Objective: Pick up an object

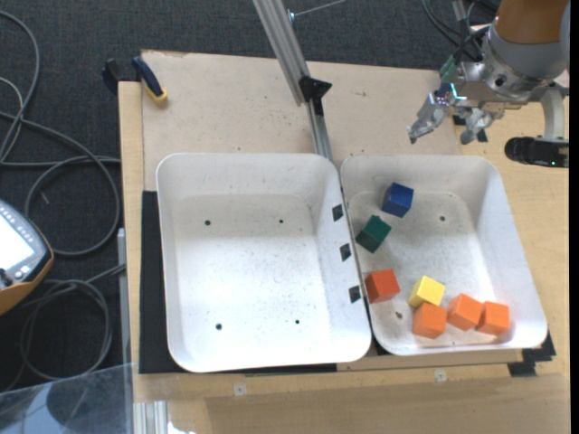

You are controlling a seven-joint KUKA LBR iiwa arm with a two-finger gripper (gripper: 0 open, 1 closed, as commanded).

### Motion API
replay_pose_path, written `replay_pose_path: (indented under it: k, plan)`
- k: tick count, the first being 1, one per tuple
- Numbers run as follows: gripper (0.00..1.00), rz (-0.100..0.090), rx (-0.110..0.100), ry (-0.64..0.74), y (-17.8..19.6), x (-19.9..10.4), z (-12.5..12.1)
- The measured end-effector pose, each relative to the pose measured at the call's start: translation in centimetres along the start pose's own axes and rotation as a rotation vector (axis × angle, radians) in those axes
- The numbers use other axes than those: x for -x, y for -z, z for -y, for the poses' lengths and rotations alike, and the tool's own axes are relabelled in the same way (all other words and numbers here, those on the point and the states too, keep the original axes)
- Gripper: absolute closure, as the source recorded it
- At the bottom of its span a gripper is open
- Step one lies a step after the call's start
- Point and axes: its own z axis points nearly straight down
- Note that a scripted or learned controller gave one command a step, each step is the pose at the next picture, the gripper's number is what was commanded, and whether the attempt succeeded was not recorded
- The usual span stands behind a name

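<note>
Claw (450, 122) poised above the table's (226, 107) far edge, beyond the right bin (507, 215); fingers spread, nothing between them. Seven small cubes in that bin. Blue cube (397, 199) and green cube (373, 233) standing apart near the far left side. Red-orange cube (383, 286) close to the left wall. Yellow cube (428, 291) and three orange cubes (465, 315) bunched at the near rim, some touching. Likely light, rigid, smooth-faced, not fragile. Best hold: two opposite flat faces. Blue cube judged easiest, clear on every side; bunched ones leave little room for fingers.
</note>
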Motion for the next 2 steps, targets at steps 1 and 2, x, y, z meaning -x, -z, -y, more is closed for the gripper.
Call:
replay_pose_path:
  k: [1, 2]
  plan:
    - [0.00, 0.001, 0.005, 0.001, 0.3, 0.0, -0.1]
    - [0.00, 0.001, -0.001, 0.000, -6.0, 0.0, 0.0]
